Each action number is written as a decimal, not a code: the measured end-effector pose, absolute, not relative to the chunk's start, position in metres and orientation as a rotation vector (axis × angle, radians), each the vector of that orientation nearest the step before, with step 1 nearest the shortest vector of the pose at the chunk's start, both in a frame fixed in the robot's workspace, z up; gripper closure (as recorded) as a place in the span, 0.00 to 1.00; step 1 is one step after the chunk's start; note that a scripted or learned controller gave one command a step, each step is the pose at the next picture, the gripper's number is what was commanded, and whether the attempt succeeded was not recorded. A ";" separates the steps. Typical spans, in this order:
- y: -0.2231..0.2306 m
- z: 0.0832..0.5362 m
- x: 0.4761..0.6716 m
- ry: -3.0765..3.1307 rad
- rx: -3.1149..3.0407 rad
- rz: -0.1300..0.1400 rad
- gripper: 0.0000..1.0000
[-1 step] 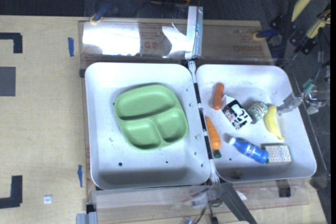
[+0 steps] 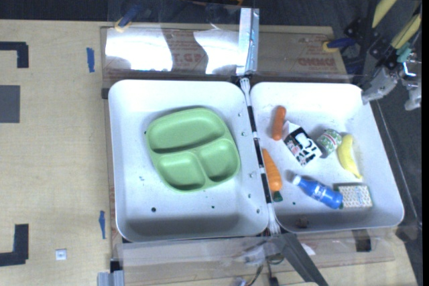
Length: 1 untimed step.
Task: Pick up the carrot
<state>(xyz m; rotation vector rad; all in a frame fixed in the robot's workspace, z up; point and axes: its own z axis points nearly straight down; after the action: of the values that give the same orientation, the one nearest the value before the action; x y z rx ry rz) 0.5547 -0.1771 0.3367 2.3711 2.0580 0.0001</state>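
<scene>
Carrot (image 2: 272, 175) lay nearest, tight along right bin's (image 2: 385, 194) left wall, beside divider. Second orange piece (image 2: 279, 122) sat just above: wrong-target risk. Wall could block claw (image 2: 402, 74), parked at far right corner; its opening couldn't be told. Blue bottle (image 2: 319, 191) near.

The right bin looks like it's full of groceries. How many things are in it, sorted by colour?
Orange: 2, a carrot and a shorter orange piece
Yellow: 1, a banana
Blue: 1, a bottle
Black and white: 1, a small carton
Green and white: 1, a can
Pale speckled: 1, a block
Total: 7
</scene>
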 end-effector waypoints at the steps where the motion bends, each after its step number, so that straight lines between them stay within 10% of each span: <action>1: -0.069 0.205 0.566 1.908 2.496 0.000 0.00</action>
<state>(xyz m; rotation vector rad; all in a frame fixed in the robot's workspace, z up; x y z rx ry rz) 0.5657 -0.0686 0.2054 2.4965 1.9076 -0.0004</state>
